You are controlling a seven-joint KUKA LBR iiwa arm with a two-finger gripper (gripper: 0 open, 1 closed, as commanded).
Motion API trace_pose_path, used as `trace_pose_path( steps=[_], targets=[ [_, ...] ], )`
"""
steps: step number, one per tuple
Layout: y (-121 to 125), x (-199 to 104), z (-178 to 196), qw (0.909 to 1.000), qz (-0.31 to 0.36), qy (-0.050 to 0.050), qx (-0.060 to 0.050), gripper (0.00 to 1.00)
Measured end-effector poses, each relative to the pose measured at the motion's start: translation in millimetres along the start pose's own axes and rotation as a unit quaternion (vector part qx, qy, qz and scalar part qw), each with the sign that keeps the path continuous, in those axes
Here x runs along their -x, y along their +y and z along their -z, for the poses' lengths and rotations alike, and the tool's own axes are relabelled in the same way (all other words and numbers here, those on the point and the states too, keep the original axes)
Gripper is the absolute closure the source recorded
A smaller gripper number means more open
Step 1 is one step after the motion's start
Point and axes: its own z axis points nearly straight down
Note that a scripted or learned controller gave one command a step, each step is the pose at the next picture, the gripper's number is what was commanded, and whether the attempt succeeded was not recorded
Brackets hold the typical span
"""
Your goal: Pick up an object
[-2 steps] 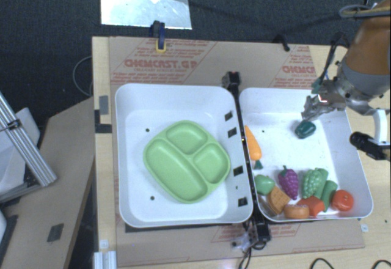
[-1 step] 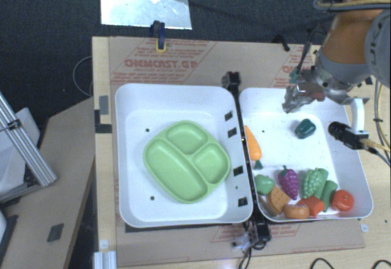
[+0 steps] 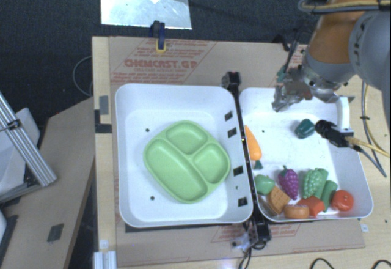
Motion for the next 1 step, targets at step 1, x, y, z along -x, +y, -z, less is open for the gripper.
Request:
trace_pose_path(
  steps=[1],
  targets=[
    [-1.0, 1.6, 8.8, 1.0, -0.001, 0.0, 0.001, 1.0]
  ],
)
